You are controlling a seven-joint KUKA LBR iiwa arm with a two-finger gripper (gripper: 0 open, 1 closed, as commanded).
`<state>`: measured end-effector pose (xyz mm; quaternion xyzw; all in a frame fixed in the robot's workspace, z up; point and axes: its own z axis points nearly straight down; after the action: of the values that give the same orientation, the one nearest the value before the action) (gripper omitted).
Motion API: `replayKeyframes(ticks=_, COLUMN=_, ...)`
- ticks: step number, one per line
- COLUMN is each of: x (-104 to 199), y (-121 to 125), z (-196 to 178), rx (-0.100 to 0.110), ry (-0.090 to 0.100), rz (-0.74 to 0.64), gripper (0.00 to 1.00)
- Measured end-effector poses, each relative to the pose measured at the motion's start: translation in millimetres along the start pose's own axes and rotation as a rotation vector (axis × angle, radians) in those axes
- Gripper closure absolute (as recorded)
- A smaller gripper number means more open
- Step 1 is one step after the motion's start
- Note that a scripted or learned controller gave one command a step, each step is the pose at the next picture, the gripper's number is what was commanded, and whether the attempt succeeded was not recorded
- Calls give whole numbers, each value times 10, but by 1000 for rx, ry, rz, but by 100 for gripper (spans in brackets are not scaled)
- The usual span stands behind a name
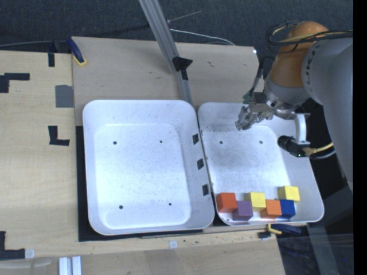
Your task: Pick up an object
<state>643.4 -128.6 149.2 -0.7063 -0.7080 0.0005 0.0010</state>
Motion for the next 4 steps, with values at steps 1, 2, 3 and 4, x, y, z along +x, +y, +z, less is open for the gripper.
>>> replayKeyframes(ticks=1, x=54, y=-183, z=-83, rx=0, ry=-1, rz=2, gripper=100)
replayKeyframes(ticks=2, x=55, y=-178, z=-77, rx=0, ry=0, rz=2, gripper=0)
replayKeyframes(ticks=3, x=-23, y=-197, z=172, rx=2, ry=-2, rz=2, gripper=0)
replayKeyframes(ticks=4, x=-69, y=-270, z=152, rx=1, ry=-2, rz=1, gripper=0)
